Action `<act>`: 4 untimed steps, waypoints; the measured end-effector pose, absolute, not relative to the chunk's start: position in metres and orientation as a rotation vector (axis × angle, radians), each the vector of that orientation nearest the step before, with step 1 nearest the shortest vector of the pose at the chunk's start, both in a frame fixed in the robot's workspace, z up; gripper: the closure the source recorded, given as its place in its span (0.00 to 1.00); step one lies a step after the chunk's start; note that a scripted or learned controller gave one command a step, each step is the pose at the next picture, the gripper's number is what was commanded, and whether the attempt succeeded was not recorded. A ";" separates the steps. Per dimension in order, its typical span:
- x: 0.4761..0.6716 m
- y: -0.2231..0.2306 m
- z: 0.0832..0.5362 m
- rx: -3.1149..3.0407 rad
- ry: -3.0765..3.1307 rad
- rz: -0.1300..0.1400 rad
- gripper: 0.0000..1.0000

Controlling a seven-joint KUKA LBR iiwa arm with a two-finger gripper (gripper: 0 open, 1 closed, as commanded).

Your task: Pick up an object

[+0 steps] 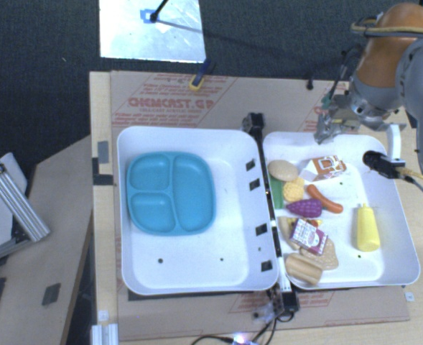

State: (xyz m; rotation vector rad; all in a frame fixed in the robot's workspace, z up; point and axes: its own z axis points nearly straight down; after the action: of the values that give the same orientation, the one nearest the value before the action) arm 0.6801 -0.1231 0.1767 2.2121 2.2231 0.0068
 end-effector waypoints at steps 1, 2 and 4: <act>0.682 -0.123 0.229 2.210 2.223 0.009 1.00; 0.631 -0.101 0.222 2.221 2.224 -0.001 1.00; 0.532 -0.070 0.225 2.221 2.224 0.000 1.00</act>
State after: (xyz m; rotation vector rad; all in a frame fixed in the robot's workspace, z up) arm 0.5322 -0.0702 0.2253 2.2210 2.2242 0.0002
